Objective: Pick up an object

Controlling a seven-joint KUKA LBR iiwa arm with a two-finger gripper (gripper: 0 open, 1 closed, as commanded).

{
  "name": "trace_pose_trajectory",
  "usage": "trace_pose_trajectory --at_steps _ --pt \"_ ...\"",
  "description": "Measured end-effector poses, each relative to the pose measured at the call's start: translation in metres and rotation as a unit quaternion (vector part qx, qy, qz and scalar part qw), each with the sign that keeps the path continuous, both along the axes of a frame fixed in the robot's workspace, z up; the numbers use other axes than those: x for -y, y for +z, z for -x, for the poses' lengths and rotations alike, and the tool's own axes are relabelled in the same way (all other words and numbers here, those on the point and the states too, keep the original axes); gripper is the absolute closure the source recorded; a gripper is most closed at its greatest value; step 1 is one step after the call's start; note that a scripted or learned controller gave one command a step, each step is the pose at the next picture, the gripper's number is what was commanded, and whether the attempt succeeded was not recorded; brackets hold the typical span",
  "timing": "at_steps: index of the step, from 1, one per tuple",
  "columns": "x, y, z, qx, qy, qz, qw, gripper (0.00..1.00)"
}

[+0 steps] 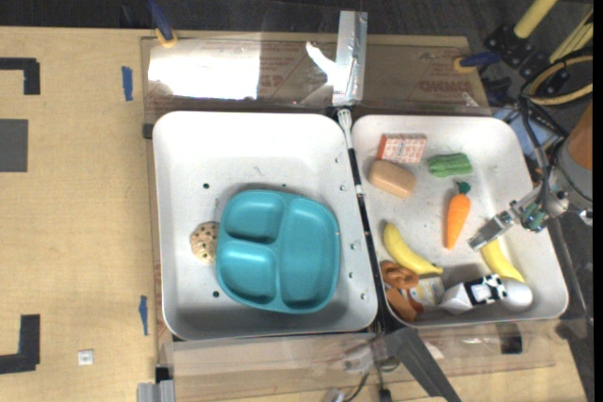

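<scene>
Two glossy white bins (179, 202): a smooth teal divided plate (279, 249) left, the metal gripper (513, 221) right, grip state indiscernible.

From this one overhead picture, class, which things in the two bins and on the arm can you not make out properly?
- Gripper, camera view: too small and blurred to tell how it is set.
- Second banana: its upper end is covered by the gripper.
- Cookie: partly behind the teal plate.
- Pretzel and bottle: crowded, details unclear.
</scene>
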State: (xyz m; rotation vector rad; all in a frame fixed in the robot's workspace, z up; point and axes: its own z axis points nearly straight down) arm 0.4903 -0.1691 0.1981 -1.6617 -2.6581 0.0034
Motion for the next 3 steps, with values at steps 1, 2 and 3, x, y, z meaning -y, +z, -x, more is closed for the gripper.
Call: trace_pose_trajectory --at_steps 1,2,3 --pt "-0.02 -0.101 0.007 0.008 -0.093 0.0019 0.9956 0.0" --pt "-0.073 -0.111 -0.05 0.008 -0.069 0.0009 0.9976 0.0" --pt "-0.052 -0.112 -0.113 0.006 -0.176 0.0019 0.9844 0.0"
